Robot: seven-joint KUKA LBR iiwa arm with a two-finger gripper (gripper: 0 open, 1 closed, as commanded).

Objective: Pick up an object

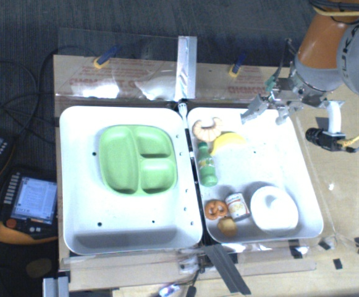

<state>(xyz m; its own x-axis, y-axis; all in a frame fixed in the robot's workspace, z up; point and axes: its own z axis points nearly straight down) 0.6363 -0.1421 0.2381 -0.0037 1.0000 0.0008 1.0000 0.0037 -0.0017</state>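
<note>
— Right bin (303, 184) on the table: where's the claw (267, 111)?
— Over its far edge, fingers spread, holding nothing.
— And the lemon (228, 142)?
— Near, just left and nearer us.

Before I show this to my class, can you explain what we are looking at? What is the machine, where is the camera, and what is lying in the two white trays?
One camera looks down at a slant on a bench. The grey machine with an orange band is a robot arm, reaching in from the right. Its gripper, with two open fingers and nothing between them, hovers over the far edge of the right bin.

The left bin holds a green divided plate.

The right bin holds a small green bottle, a yellow lemon-like item, a tan ring-shaped item, an upside-down white bowl, a small can, a pretzel-like brown piece and a small brown lump. Its job is to pick one up.
</note>
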